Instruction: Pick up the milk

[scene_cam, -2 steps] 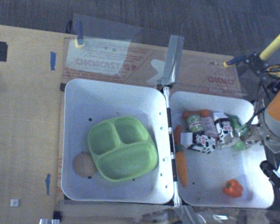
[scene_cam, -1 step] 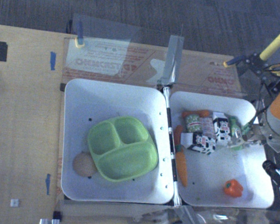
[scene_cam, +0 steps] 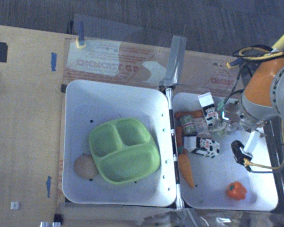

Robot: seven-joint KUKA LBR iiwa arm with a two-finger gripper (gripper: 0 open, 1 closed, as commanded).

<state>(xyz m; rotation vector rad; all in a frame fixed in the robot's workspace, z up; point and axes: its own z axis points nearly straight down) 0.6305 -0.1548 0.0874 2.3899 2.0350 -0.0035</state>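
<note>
Two small milk cartons with a black-and-white cow pattern are in the right bin [scene_cam: 259,200]. One milk carton [scene_cam: 207,147] lies on its side near the bin's middle. The other milk carton [scene_cam: 208,107] lies tilted at the back, with its white top pointing up-left. My gripper [scene_cam: 223,126] hangs low over the bin, just right of the back carton and above-right of the lying one. The grey arm with its orange band [scene_cam: 268,81] comes in from the right and hides the gripper's tips.
A brown and green packet [scene_cam: 192,124] lies left of the gripper, against the divider. An orange carrot [scene_cam: 186,169] and a red pepper [scene_cam: 236,190] sit at the front of the right bin. The left bin [scene_cam: 82,103] holds a green divided plate [scene_cam: 124,150] and a brown round item [scene_cam: 85,166].
</note>
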